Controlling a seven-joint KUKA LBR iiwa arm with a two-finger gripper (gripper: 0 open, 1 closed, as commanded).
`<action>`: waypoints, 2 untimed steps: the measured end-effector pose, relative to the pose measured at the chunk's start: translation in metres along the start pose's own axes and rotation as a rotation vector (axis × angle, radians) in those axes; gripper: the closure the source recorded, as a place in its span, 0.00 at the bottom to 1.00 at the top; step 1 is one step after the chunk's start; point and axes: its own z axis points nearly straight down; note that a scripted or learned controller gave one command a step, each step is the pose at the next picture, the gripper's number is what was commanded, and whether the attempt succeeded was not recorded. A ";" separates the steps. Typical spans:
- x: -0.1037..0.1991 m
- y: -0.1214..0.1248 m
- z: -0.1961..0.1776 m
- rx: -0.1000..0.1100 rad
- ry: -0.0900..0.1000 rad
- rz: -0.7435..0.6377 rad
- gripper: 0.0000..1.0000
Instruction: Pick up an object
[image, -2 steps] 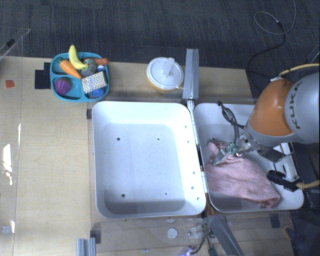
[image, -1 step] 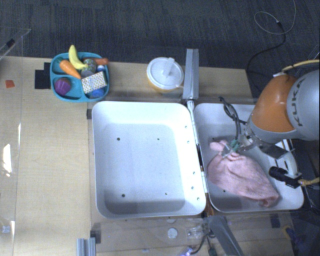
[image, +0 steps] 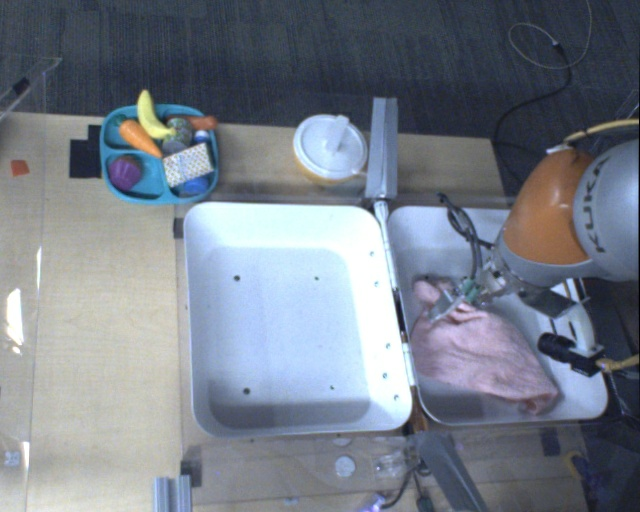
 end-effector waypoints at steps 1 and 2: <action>-0.002 0.013 0.015 0.014 0.008 0.163 0.00; -0.013 0.057 -0.050 0.018 0.009 0.150 0.00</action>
